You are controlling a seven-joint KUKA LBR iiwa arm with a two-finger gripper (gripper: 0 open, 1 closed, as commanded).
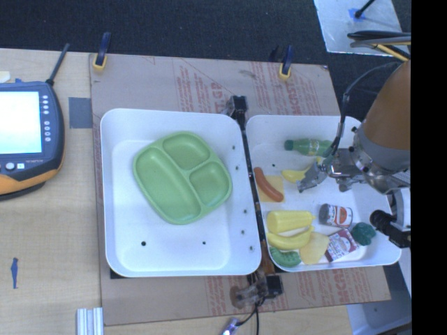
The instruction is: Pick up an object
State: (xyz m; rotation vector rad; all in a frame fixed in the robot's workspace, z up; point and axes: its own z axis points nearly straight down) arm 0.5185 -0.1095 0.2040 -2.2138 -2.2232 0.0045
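— Where is the gripper [316, 176] right now?

— Low over the right bin [265, 135], toward its middle, with the grey arm [387, 128] coming in from the right. Its dark tip sits just beside a yellow piece [293, 176] near the bin's centre.

— Open or closed?

— I cannot tell; the tip is small and dark against the clutter, and nothing is plainly seen held in it.

— What's lying in that bin?

— A green bottle [307, 146] toward the far side, lying flat. A toy hot dog [268, 185] close to the bin's left wall. Nearer the front, a yellow block [290, 220] resting on a banana [288, 240], with a green-rimmed item [284, 257] tucked at the front left corner (partly hidden under the banana). To the right of those, a small can with a red and white label [336, 215], a red and white packet [341, 245], and a dark green lump [363, 233] next to the packet.

— And the left bin [112, 187]?

— It holds a light green divided plate [182, 177], three compartments, lying flat and turned at a slant, near the bin's middle.

— Anything else on the surface [42, 257]?

— A tablet-like handheld controller with a lit screen [24, 135] at the far left, well apart from the bins, and cardboard [209, 82] under both bins, clamped at the far edge.
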